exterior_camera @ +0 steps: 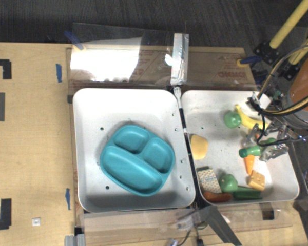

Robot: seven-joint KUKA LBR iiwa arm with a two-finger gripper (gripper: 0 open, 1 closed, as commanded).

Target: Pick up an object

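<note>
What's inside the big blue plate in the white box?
The blue plate sits in the left bin. Its three compartments look bare, with no food in them. What lies underneath the plate is covered, so I can't tell.

The right bin (215, 106) has open floor in its upper left part. Its lower and right parts are crowded with small toy foods (231, 186). In the left bin (87, 111), 1 teal divided plate (137, 159) takes the middle, leaving free room along the walls.
</note>
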